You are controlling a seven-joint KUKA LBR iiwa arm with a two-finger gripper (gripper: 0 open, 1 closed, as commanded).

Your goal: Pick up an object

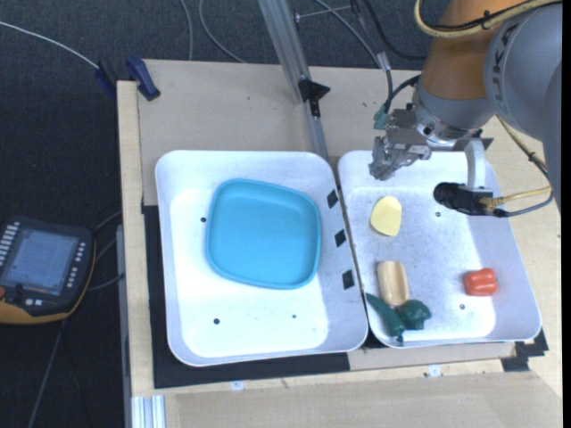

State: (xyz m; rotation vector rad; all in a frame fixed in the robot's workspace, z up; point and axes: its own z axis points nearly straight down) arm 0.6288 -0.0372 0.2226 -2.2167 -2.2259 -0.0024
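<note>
My gripper (pixel 385 168) hangs over the far left corner of the right bin (pixel 508 266), above and slightly behind a pale yellow rounded piece (pixel 386 216). Nothing shows between its fingers. Nearer the front of that bin lies a tan cylinder (pixel 392 281), with a dark green toy (pixel 401 314) touching its near end. A small red-orange object (pixel 480 281) sits toward the bin's right side.
The left bin (pixel 178 310) holds a light blue square plate (pixel 264 232). A metal pole (pixel 287 43) slants up behind the bins. A black fitting with a cable (pixel 464 197) sits at the right bin's far side. A teach pendant (pixel 40 266) lies off the bench to the left.
</note>
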